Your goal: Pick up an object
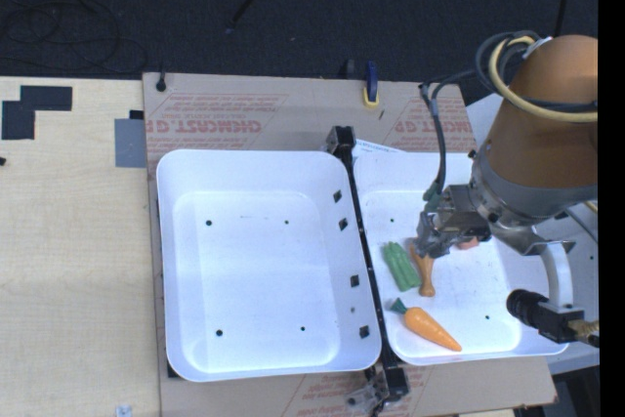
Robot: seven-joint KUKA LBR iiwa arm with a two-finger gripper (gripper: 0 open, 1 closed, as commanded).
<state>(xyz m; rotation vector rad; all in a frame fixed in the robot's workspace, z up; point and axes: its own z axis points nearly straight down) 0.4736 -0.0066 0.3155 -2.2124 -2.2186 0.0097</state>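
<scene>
The gripper (441, 237) hangs low inside the right bin (488, 327), its dark body directly over the upper end of a brown stick-shaped object (426, 276) that extends from under it toward the bin's near side. Whether the tool is open, closed, or gripping cannot be told from this view, since the gripper body and wrist cover the contact point. A green ridged object (398, 266) lies just beside the brown one on its left, roughly parallel to it and near the divider between the bins. A toy carrot (430, 328) lies farther toward the near edge of the same bin, apart from the other two, with its green top pointing at the divider. A small reddish item (471, 244) shows just right of the gripper; its identity is unclear. The left bin (186, 327) sits alongside, touching the right bin at the divider. Above the gripper, the arm (542, 127) rises to the orange band and leaves the view at the right. Judged step: the grasp attempt, with the tool at picking height over the brown object. The next move calls for a confirmed closure on that object, then a straight vertical lift, clear of the adjacent green object, to verify that the load comes up with the tool.
</scene>
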